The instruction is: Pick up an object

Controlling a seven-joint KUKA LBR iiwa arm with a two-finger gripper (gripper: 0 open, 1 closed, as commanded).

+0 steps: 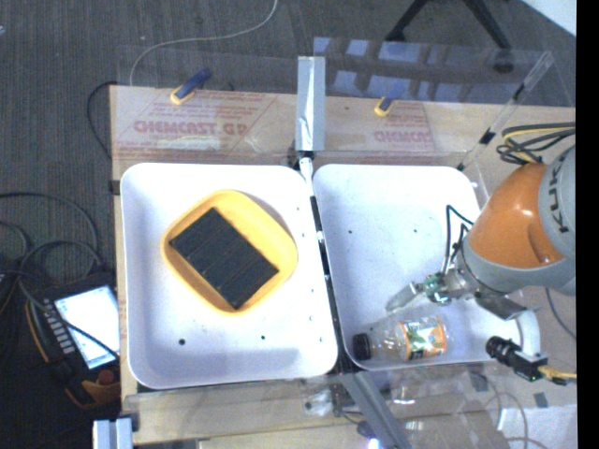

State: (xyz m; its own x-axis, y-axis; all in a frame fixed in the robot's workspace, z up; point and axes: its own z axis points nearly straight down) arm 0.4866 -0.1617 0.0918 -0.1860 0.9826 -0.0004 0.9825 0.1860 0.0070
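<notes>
While the clear plastic bottle with an orange label (404,338) lies untouched against the right white bin's (374,204) near wall, the gripper (421,292) hovers just above it; nothing is lifted yet, so the pick remains to be done.

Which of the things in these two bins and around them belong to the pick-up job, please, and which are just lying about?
Belonging to the job:
- gripper, low in the right bin
- clear bottle, lying on its side beside it
- yellow dish with dark insert, in the left bin

Just lying about:
- handheld screen on the floor
- cables on the floor
</notes>
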